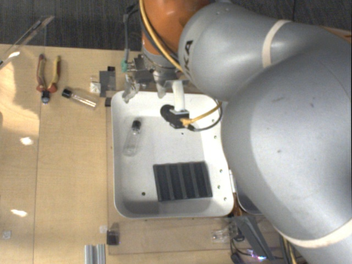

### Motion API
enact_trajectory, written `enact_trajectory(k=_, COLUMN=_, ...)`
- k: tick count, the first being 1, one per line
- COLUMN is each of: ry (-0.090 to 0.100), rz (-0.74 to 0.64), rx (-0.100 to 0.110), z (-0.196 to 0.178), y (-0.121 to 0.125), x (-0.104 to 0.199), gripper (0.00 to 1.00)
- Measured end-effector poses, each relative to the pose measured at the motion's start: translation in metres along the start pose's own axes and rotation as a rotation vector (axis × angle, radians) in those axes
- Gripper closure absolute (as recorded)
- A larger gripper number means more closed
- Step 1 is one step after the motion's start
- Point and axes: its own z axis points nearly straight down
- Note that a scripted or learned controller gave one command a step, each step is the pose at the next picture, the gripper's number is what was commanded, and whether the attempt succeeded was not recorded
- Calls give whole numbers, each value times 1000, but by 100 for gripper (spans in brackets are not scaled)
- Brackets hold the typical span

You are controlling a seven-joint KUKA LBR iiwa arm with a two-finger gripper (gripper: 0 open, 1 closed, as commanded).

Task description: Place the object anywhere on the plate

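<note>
So the black ridged plate (182, 181) sits at the near end of the white bin (124, 199). Further up, a clear vial (132, 137) lies loose on the bin floor. Past that, the gripper (144, 88) hangs over the bin's far rim, fingers spread apart, holding nothing. The big grey arm (286, 125) sweeps in from the right.

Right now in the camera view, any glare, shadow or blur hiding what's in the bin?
Camera view: glare patches on the wooden bench at left; soft shadow along the white bin near its lower-left wall; the clear vial is low-contrast against the white; the arm looms large and soft, covering the right side; the black ridged plate reads sharply.
</note>
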Motion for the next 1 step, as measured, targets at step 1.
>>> enact_trajectory(k=1, ry=0, rz=528, rx=2, z=120, y=-6, x=0, gripper=0)
